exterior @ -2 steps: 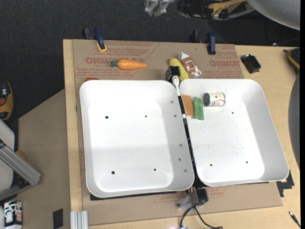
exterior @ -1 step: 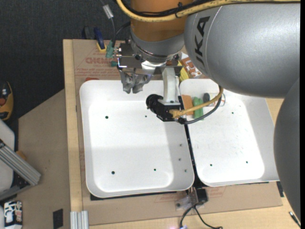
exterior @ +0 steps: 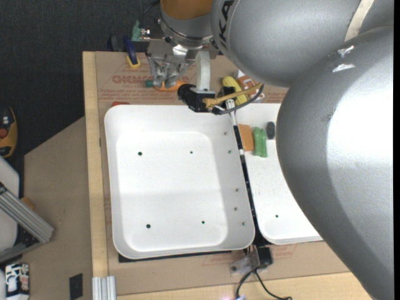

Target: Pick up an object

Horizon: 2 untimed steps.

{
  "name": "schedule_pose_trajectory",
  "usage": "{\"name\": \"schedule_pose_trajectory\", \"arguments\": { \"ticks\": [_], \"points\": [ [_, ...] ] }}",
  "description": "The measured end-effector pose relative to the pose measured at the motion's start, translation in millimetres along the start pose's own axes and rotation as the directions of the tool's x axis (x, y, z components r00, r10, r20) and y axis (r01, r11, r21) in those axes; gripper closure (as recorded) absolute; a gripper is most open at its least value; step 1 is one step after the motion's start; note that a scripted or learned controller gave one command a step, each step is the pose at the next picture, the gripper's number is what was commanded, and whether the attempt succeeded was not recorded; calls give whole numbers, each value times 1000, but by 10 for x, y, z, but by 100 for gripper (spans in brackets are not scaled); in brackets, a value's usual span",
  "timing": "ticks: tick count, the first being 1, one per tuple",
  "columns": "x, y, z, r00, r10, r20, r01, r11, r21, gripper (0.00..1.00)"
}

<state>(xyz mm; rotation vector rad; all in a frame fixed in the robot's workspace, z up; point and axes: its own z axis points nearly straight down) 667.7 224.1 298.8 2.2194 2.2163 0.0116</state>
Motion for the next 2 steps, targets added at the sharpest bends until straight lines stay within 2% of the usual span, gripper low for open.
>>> {"name": "schedule_pose_trajectory", "arguments": {
  "ticks": [2],
  "points": [
    [14, -32, -222, 1000, -2, 1, 2, 1000, 1, 100]
  ]
}}
